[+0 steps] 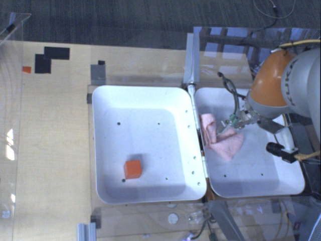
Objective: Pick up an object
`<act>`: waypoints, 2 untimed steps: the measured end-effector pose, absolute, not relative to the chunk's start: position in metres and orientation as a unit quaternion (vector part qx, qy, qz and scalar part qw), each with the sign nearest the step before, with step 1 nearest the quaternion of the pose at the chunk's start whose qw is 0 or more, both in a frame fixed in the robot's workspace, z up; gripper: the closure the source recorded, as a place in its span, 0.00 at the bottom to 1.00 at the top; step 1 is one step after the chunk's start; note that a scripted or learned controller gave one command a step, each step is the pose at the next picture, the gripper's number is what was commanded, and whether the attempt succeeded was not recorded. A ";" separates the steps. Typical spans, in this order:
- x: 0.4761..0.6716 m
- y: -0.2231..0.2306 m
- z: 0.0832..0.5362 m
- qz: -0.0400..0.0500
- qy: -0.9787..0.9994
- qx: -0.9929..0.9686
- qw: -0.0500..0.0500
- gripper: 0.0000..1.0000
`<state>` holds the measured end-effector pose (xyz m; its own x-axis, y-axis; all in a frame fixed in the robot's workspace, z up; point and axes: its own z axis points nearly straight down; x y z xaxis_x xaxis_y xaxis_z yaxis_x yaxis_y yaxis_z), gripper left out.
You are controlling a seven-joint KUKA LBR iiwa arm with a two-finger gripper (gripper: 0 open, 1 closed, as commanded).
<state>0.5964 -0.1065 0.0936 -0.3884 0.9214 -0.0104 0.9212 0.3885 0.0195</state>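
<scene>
A crumpled pink cloth (220, 138) lies in the right bin (261, 177), against its left wall. My gripper (232, 124) is low over the cloth's upper right part, at or very near the fabric. The grey arm with its orange band (268, 87) comes in from the right above it. An orange cube (133, 169) rests in the left bin (150, 104), toward its front left corner, far from the gripper.
A metal divider rail (198, 134) separates the two bins. Black patches (50, 58) and a small orange mark (26, 70) lie on the wooden bench at far left. Cables and frame parts crowd the back right (235, 44).
</scene>
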 end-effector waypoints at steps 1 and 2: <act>0.558 -0.129 0.094 0.004 0.877 0.480 0.011 0.00; 0.543 -0.117 0.094 0.004 0.878 0.479 0.013 0.00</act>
